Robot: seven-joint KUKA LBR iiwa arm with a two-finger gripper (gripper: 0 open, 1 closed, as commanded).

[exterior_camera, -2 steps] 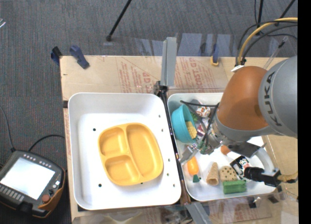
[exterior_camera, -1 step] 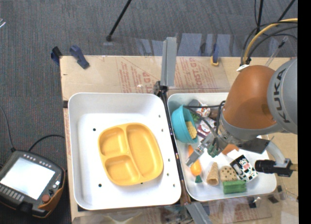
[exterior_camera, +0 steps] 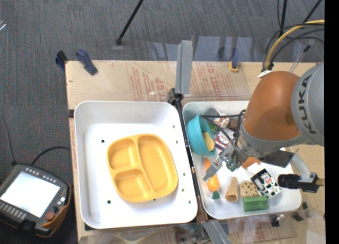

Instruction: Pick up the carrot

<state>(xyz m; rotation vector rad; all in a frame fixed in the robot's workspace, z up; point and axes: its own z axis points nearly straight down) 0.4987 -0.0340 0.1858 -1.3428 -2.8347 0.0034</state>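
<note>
Claw [exterior_camera: 213,168] sits low in the right bin [exterior_camera: 294,204], grey metal fingers narrowly apart, nothing between them. Carrot [exterior_camera: 212,183], a smooth orange stub, lies just below the fingertips near the bin's left wall. A ridged tan cone [exterior_camera: 232,189] and a green block [exterior_camera: 255,203] rest towards the front edge. A teal bowl [exterior_camera: 198,134] stands tilted behind. The left bin [exterior_camera: 95,116] carries a glossy yellow divided plate [exterior_camera: 142,166].
</note>
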